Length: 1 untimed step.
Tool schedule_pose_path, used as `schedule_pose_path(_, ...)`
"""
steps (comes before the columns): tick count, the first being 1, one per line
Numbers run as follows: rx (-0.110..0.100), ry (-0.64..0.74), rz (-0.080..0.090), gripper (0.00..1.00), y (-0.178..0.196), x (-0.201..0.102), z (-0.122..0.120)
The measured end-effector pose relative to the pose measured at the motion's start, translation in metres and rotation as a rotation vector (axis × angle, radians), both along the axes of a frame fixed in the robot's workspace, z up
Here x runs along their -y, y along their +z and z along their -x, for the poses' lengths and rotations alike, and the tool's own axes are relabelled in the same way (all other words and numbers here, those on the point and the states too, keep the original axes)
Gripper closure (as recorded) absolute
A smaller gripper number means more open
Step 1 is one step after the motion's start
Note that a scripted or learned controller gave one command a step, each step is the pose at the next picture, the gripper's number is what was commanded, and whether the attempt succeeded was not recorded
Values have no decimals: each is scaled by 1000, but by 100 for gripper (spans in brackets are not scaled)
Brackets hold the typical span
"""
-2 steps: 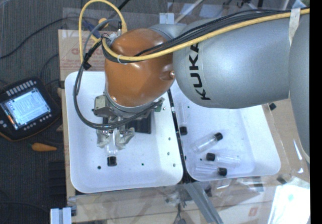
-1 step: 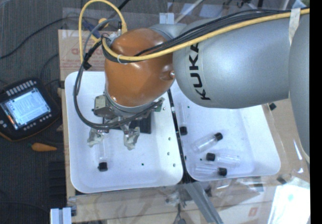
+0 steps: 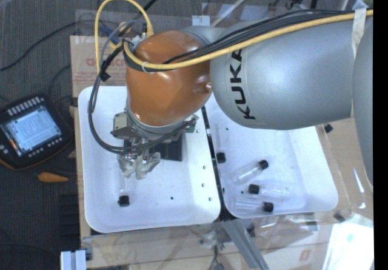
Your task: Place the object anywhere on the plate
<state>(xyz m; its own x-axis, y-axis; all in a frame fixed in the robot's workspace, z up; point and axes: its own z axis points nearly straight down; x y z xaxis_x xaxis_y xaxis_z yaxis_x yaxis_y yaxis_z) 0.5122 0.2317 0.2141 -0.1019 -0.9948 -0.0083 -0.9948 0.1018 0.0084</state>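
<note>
My gripper (image 3: 138, 165) hangs low over the left bin (image 3: 97, 214), under the orange wrist band (image 3: 163, 84). A clear vial with a black cap (image 3: 123, 197) lies on the bin floor just below and slightly left of the gripper, cap end toward the front. Its upper end reaches up to the gripper tip, and I cannot tell whether they touch. A dark block (image 3: 173, 148) shows to the right of the gripper, under the wrist. The arm hides the back half of the left bin.
The right bin (image 3: 315, 202) holds several clear vials with black caps (image 3: 253, 168), clustered toward its front left. A pendant with a lit screen (image 3: 33, 129) lies left of the bench. Cables loop above the wrist.
</note>
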Motion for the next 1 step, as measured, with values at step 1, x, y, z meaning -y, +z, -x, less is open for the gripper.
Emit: schedule_pose_path(1, 7, 153, 3, 100, 96, 14, 28)
